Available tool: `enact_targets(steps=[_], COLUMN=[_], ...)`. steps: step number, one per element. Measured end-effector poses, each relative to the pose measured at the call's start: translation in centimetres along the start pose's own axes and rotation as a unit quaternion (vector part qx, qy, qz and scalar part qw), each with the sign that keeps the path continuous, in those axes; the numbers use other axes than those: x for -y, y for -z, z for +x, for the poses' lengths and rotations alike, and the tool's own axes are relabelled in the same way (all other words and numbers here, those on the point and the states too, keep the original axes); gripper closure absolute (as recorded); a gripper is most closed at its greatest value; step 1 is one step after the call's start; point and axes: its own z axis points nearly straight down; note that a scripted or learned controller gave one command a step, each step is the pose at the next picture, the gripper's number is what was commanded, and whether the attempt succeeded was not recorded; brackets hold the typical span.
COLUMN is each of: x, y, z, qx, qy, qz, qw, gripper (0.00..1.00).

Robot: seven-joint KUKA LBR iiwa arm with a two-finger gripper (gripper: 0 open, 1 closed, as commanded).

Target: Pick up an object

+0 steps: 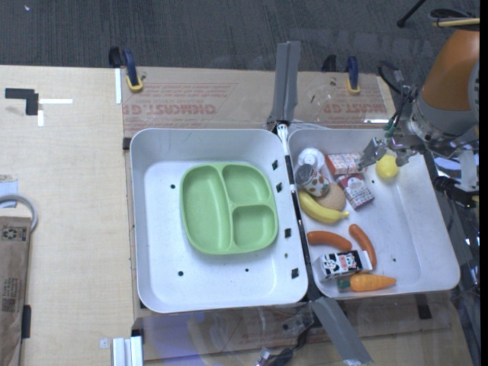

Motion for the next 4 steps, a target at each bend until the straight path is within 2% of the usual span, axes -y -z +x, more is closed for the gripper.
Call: enact_targets(steps=[1,2,3,4], x=[1.6,1.6,1.1,1.0], y=[-6.1,-5.3,5.4,6.4], z=[2.1,2.1,15.2,15.2], qx=[0.003,0.003,0.0,0.001], qy=[0.089,0.087,-0.026,0.067], qz=[-0.006,-0.006,0.0,-0.001], qw=[0.996,0.9962,0.9997,0.9977], gripper=[0.0,1.0,1.0,1.0])
